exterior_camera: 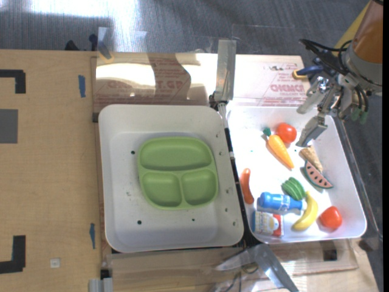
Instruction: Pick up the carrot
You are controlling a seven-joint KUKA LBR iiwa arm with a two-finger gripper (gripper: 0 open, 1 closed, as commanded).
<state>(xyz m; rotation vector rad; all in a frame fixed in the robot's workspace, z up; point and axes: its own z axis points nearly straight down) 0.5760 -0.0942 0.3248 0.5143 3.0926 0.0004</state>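
Note:
The carrot (280,151) is orange with a small green top. It lies slanted in the upper middle of the right bin (352,181), just below a red tomato (285,131). My gripper (302,126) hangs over the bin's upper right part, to the right of the tomato and up-right of the carrot. Its fingers (311,129) stand open with nothing between them, and they are apart from the carrot.
The right bin also holds a watermelon slice (318,177), a tan wedge (310,156), a green pepper (294,187), a banana (307,212), a blue bottle (279,202), a red chili (246,186), a small cup (267,223) and a red fruit (330,218). A green divided plate (177,172) sits in the left bin (115,163).

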